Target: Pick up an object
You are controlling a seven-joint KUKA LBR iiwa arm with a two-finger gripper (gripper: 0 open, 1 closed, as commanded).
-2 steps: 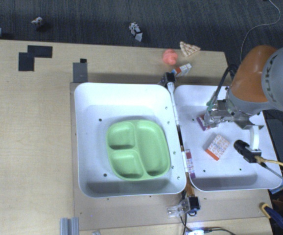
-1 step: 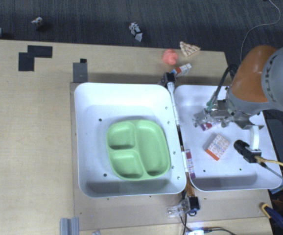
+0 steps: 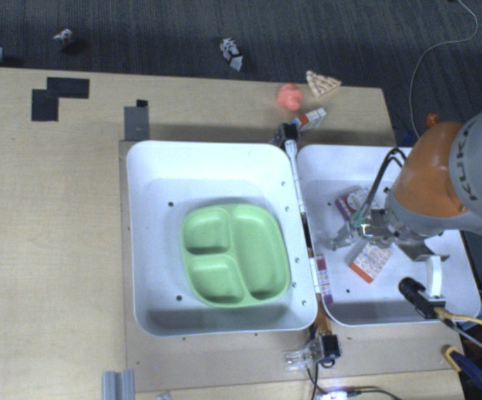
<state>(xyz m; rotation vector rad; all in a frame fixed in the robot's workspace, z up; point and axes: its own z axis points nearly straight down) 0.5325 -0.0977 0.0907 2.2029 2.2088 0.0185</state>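
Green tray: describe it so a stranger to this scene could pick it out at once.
Find the two white bins side by side on the bench and take the left bin. The green tray lies in its middle. It is pale green, split into compartments, and far larger than the small orange-and-white packet in the right bin.

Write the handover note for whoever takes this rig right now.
Pincer: over the right bin; whether it grips anything cannot be told.
Things: orange-and-white packet lies in that bin beside the pincer, crumpled wrapper just above it in the view. Green divided plate sits in the left bin.
Done: nothing visibly lifted.
Left: grasp one thing and raise it.
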